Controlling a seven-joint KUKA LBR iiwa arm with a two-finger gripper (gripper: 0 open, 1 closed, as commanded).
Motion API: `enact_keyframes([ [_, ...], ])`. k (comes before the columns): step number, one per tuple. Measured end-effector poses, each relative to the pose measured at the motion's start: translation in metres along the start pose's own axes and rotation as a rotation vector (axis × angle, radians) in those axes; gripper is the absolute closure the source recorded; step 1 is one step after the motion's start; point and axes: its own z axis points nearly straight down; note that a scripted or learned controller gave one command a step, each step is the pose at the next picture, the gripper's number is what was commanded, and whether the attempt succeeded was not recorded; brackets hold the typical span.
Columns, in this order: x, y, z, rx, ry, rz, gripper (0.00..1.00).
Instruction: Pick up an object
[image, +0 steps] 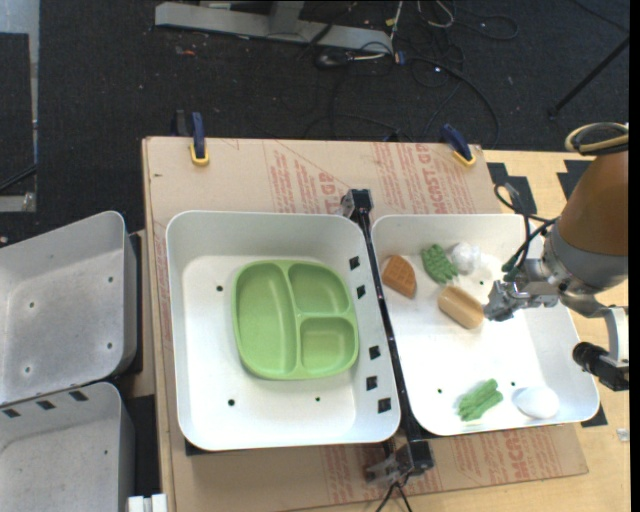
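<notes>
My gripper (498, 304) hangs low over the right bin (560, 345), reaching in from the right. Its tip is right beside the right end of a tan cylinder-shaped piece (460, 306); whether they touch I cannot tell. Also in this bin are an orange-brown wedge (399, 275), a dark green leafy piece (437, 263) and a small white lump (464, 257) at the back. A light green piece (479, 399) and a white egg-like object (537, 402) lie near the front edge.
The left bin (200, 300) holds a green divided plate (296, 319). A black divider (378, 320) runs between the two bins. Grey trays (60, 300) sit off the bench at left. Two clamps (199, 140) grip the board's back edge.
</notes>
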Motion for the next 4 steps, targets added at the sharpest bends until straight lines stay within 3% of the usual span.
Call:
enact_keyframes([
  [1,0.000,0.001,-0.025,-0.001,0.000,0.000,1.00],
  [2,0.054,-0.008,-0.030,0.003,0.002,-0.005,1.00],
  [4,0.159,0.012,-0.036,0.002,0.001,-0.003,1.00],
])
